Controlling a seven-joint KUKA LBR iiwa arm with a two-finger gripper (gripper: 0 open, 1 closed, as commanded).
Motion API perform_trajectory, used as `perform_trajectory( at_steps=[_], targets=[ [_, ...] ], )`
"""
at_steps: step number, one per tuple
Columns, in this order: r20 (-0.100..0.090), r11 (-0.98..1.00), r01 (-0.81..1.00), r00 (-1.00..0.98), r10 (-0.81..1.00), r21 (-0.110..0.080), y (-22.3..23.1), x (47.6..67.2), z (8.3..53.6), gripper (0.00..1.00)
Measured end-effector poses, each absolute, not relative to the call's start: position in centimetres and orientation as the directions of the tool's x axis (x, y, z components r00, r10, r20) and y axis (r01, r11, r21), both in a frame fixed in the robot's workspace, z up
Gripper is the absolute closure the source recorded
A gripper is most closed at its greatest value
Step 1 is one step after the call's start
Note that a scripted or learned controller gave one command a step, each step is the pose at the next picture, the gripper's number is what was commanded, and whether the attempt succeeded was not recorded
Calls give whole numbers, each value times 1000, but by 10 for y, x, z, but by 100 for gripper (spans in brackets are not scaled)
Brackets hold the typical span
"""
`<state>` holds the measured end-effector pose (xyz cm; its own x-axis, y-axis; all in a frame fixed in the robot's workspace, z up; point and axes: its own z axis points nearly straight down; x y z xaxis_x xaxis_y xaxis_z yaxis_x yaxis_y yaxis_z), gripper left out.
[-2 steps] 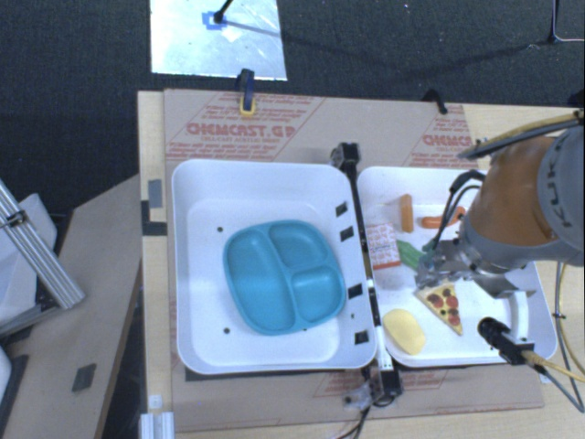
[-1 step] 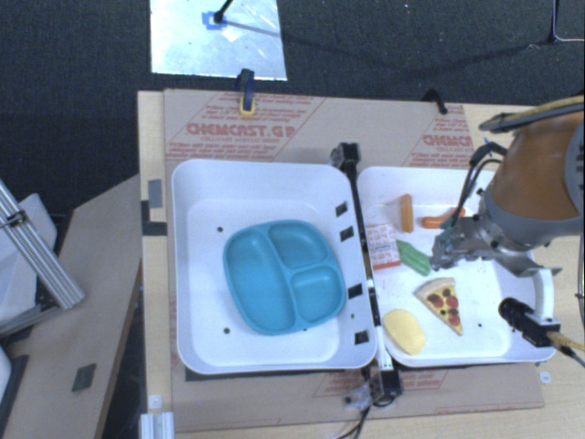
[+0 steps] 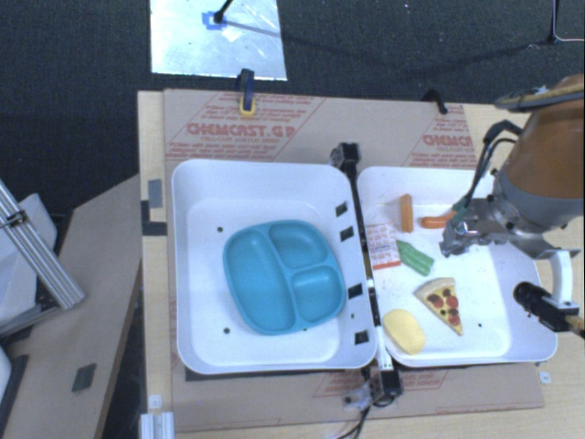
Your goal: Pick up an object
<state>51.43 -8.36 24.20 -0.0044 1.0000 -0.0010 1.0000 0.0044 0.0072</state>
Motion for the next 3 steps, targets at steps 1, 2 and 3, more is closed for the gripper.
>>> perform_trajectory(
  at_steps=[1,2,3],
  targets=[
    [-1,4,1000,-4,1000,6,-84,516,282,100],
    [2,9,1000,-9,1000,1,-30,528,260,100],
    [1,9,1000,-9,1000,0,17,532,245,100]
  ],
)
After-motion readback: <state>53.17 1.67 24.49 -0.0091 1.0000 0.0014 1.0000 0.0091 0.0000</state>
